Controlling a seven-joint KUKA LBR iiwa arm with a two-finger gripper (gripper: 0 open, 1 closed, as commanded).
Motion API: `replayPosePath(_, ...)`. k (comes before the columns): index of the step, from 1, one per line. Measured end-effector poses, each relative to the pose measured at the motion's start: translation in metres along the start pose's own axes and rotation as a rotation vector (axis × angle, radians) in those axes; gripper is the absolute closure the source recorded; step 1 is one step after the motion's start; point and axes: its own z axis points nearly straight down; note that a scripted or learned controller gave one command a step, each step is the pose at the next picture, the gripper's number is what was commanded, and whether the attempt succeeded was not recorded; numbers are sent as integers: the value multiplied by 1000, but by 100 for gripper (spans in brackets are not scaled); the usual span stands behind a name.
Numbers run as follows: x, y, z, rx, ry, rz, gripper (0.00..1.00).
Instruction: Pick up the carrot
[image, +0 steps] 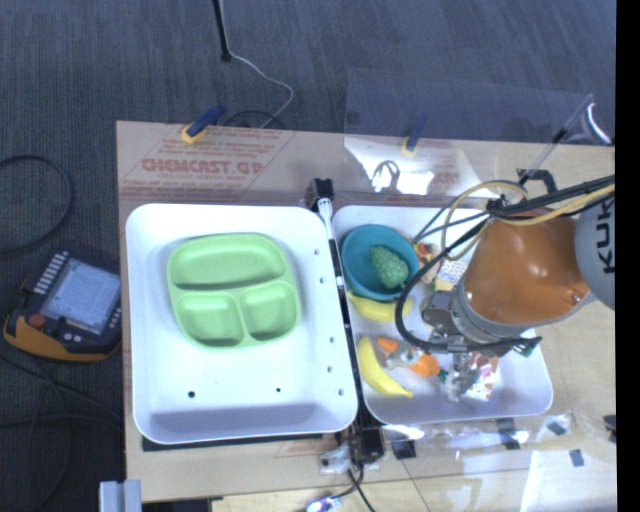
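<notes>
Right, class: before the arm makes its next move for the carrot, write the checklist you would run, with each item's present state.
1. Small orange carrot lying in the right white bin: ok.
2. Carrot in clear sight: not ok, the grey and orange arm overhangs part of it.
3. Gripper down in the right white bin, close beside the carrot: ok.
4. Carrot seen between the jaws: cannot tell.
5. Room around the carrot: not ok, a yellow plastic banana lies right next to it.
</notes>
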Motion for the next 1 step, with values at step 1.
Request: replayPosePath(1, -3, 0, -8, -2, -2, 0, 100)
